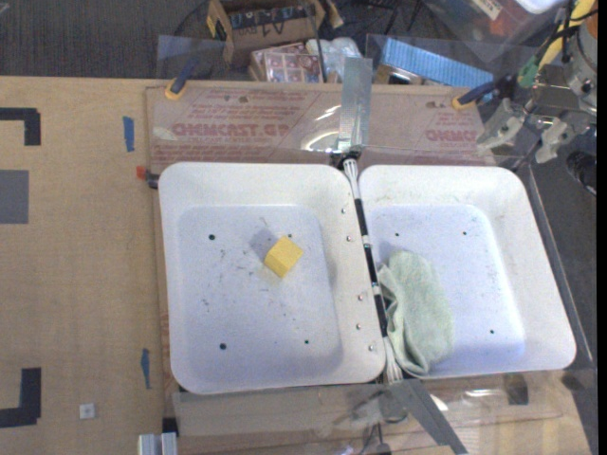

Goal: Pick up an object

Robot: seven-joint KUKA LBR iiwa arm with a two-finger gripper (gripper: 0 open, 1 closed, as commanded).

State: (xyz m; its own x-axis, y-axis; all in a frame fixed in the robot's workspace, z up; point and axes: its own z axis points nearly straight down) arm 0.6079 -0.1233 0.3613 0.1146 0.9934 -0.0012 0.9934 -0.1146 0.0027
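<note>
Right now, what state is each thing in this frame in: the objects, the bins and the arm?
yellow block: lying loose near the middle of the left bin, tilted, untouched.
pale green cloth: crumpled in the right bin, bunched against its left wall.
gripper: up beyond the right bin's far right corner, carrying nothing visible.

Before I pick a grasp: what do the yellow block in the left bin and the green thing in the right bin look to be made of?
The yellow block looks rigid, perhaps foam or painted wood: flat matte faces, crisp edges, no glare. The view leaves open which. The green thing looks like soft cloth, probably a towel: rumpled folds, fuzzy matte surface, slumped against the right bin's inner wall.
</note>
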